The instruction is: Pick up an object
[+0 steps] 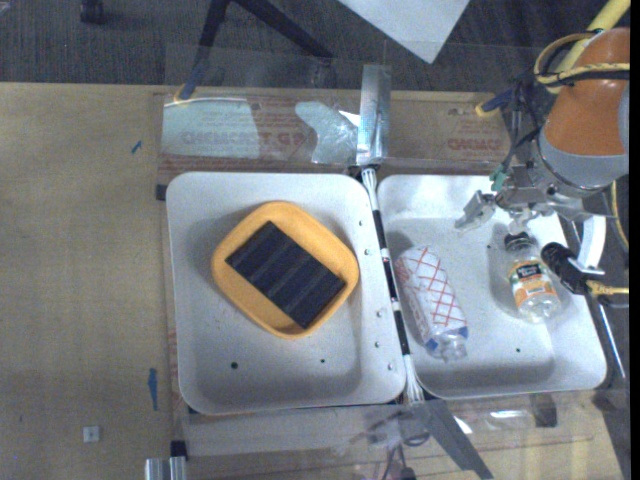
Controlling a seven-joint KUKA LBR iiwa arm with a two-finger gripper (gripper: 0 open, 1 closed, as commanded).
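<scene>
In the right bin (pixel 440 363) a small clear bottle with an orange label (pixel 531 288) stands near the right wall. A larger bottle with a red-checked white wrapper (pixel 430 298) lies on its side at the bin's left. My gripper (pixel 520 230) hangs just above the small bottle's top, at the bin's far right. It is open, and nothing shows between its fingers. In the left bin (pixel 200 368) rests a yellow rounded tray-like object with a dark ribbed panel (pixel 285 268).
The arm's orange band (pixel 590 118) and loose cables (pixel 560 58) hang over the right bin's far right corner. A clear plastic sheet (pixel 330 128) lies on the bench behind the bins. A metal divider (pixel 385 268) runs between the bins.
</scene>
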